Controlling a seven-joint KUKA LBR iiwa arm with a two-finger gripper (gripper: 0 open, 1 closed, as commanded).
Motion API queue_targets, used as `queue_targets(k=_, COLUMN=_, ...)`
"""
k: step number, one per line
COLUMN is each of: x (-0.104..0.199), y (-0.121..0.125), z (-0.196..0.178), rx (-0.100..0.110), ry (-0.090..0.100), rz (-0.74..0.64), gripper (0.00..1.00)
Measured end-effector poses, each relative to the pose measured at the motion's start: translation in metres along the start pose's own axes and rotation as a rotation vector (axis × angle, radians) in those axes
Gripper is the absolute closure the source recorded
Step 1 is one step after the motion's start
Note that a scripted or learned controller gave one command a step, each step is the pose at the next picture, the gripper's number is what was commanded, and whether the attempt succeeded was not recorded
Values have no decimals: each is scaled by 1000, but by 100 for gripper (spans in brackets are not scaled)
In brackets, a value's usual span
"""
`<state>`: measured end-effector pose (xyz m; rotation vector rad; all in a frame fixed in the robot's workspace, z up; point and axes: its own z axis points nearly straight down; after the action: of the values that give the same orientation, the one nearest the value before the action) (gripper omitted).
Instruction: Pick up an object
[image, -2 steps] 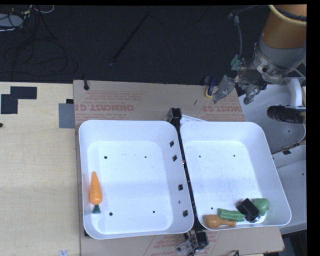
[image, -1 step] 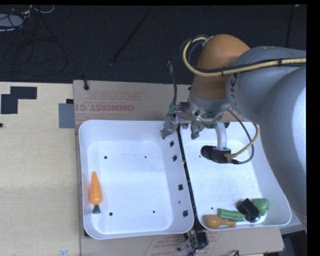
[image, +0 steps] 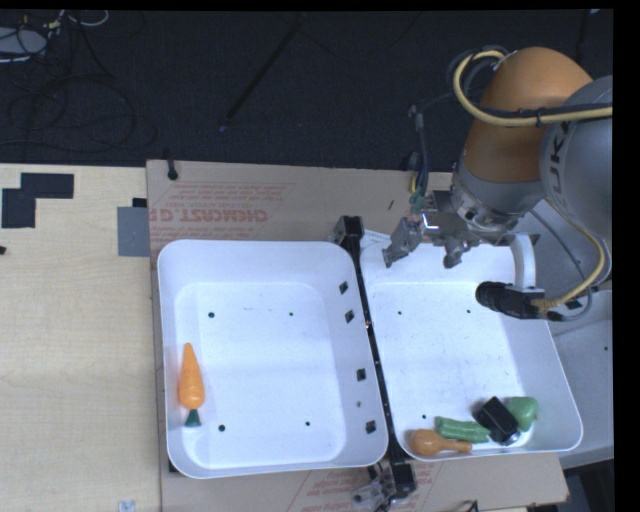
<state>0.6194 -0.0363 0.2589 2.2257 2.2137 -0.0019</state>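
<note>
Gripper (image: 425, 243) fingers stand apart with nothing between them, two thin grey prongs (image: 396, 246) splayed over the far rim of the right bin (image: 560, 380). Nearest the camera, along that bin's near wall, lies a small cluster of toys: an orange pear-shaped piece with a narrow neck (image: 436, 442) at the left, a long ridged green piece (image: 462, 429) just beside it, a black boxy block (image: 496, 418) tilted against the green one, and a smooth rounded green piece (image: 521, 408) touching the block on its right. All four are well apart from the gripper, which hangs over the opposite end of the bin. In the left bin (image: 170, 300), close to its left wall, a glossy orange carrot toy (image: 190, 378) lies lengthwise, its small dark green top pointing toward the near edge. Both bins are shallow, white, smooth plastic with rounded corners and small dark dots on their floors, joined by a black clipped strip (image: 362, 340). They rest on a brown cardboard sheet (image: 250, 195) with red printing, laid over a pale wood bench (image: 70, 350). Farther back, the arm (image: 525, 120) reaches in from the right, its orange band bulging above a grey wrist, yellow cable looping over it
</note>
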Motion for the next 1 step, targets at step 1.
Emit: queue_targets(k=1, x=75, y=11, z=-103, rx=-9, ry=4, rz=-13, gripper=0)
